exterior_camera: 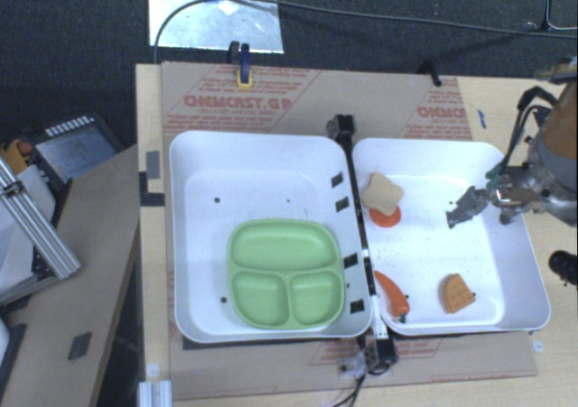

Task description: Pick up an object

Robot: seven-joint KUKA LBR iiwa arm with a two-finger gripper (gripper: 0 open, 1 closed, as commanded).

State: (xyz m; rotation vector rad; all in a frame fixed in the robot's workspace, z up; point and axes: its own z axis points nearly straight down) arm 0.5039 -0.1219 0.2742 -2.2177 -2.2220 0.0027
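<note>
Objects for picking lie in the right white bin [519, 301]: a tan bread-like piece [382, 190] resting on a small red disc [386, 217] near the divider, an orange-red carrot shape [394, 293] at the near left corner, and a brown wedge [457, 292] near the front. The bins sit on a surface [298, 98] covered with printed cardboard; dark carpet lies beyond. The gripper [462, 208] hangs over the right bin, reaching in from the right; whether the jaws are open cannot be told, and nothing shows between them. The left bin [203, 161] holds a green divided tray [285, 272].

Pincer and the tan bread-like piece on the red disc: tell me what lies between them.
In the camera view, only bare white floor of the right bin separates the pincer from the tan bread-like piece on the red disc.
</note>
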